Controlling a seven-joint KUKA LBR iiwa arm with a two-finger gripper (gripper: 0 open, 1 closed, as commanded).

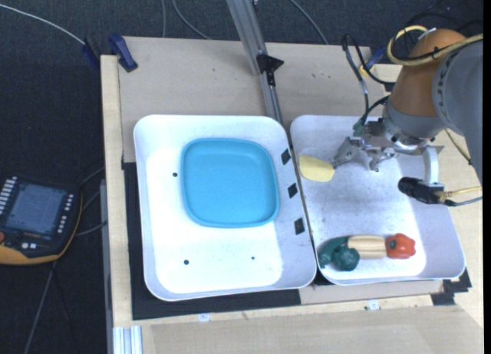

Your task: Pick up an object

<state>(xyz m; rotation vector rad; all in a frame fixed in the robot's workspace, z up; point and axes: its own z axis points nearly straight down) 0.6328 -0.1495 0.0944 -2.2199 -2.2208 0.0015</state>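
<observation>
Two white bins sit side by side on the table (199, 68). The left bin (153, 191) holds a blue tray (230, 182), lying flat near its middle. The right bin (430, 229) holds four small things. A pale yellow piece (315, 168) lies near the bin's left wall, toward the far end. Along the near wall lie three things in a row: a dark green piece (338, 256) at the left, a tan stick (367, 246) in the middle touching it, and a red piece (400, 246) at the right end of the stick.

The arm (430, 91), grey with an orange band, reaches in from the right over the far part of the right bin. Its tool (357, 154) points left and hangs just beside the yellow piece, to that piece's right. The metal fingers (344, 153) are spread apart, with nothing between them; the yellow piece lies outside them. A black part (418, 188) juts from the wrist toward the near side.

A metal pole (245, 22) slants across the far table, and a handheld pendant (34, 218) lies on the dark floor at the left.
</observation>
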